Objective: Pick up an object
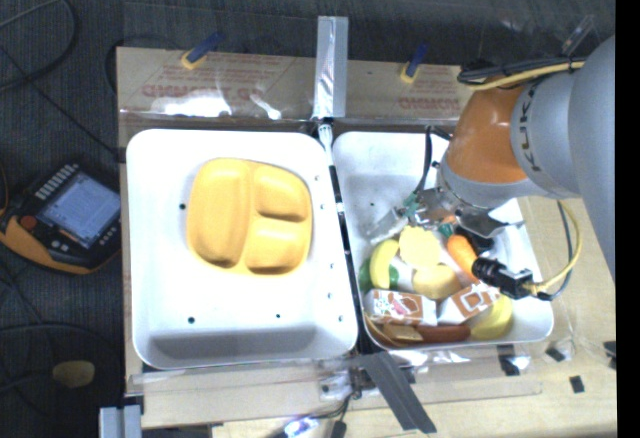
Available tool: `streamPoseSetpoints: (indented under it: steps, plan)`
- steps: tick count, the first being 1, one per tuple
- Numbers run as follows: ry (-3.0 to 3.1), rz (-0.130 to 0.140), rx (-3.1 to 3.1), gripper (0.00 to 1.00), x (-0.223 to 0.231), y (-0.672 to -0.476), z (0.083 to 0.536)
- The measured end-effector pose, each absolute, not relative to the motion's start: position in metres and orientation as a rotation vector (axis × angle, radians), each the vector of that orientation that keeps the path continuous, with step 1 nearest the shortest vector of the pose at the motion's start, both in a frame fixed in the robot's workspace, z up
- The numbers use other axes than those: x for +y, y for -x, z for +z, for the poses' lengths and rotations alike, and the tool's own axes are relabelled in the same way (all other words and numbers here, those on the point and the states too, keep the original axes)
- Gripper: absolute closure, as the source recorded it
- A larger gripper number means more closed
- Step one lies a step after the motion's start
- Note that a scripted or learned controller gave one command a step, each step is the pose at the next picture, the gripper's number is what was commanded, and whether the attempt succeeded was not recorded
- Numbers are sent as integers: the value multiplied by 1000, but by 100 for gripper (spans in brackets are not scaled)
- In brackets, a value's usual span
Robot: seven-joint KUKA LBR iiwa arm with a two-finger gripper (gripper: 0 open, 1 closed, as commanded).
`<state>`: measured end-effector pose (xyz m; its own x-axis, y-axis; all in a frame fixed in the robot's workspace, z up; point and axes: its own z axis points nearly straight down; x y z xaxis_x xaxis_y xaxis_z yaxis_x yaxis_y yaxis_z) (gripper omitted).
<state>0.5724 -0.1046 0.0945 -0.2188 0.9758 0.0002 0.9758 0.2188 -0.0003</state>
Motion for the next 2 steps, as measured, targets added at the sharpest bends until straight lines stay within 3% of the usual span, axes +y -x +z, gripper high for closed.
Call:
streamPoseSetpoints:
  steps: [1,2]
  plan:
    - [1962,-3,-2451,100,-104,-573,103]
    - [2409,6,-2016,100,-49,-603,183]
